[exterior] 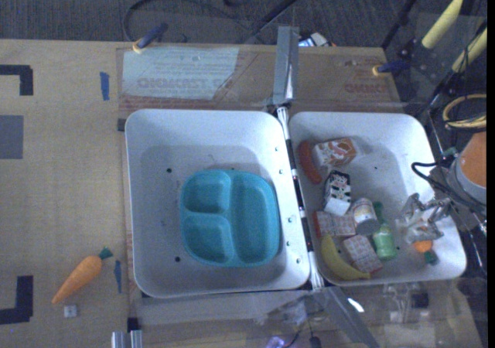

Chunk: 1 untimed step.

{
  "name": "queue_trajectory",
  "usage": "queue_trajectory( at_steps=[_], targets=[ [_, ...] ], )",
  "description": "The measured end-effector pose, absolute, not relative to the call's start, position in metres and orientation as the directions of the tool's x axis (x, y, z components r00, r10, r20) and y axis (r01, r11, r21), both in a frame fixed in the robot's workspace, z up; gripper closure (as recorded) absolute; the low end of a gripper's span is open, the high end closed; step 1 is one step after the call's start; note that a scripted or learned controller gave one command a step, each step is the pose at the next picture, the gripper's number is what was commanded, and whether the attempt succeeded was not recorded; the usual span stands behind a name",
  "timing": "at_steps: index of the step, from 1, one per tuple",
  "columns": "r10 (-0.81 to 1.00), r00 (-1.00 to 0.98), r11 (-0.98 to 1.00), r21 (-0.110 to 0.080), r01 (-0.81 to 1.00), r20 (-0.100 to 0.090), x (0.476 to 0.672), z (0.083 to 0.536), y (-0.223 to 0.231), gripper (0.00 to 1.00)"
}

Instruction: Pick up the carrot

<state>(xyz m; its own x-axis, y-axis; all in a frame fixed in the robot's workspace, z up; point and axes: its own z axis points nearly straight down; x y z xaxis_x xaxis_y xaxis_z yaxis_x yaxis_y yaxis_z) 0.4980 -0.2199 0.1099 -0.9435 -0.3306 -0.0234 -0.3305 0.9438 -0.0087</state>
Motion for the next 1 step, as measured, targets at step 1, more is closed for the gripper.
queue_trajectory(
  at_steps=[1],
  targets=[
    [-0.331, -0.944, 0.944, -0.008, -0.33, -0.023, 0.4979, 0.1099, -0.2199, 0.0]
  ],
)
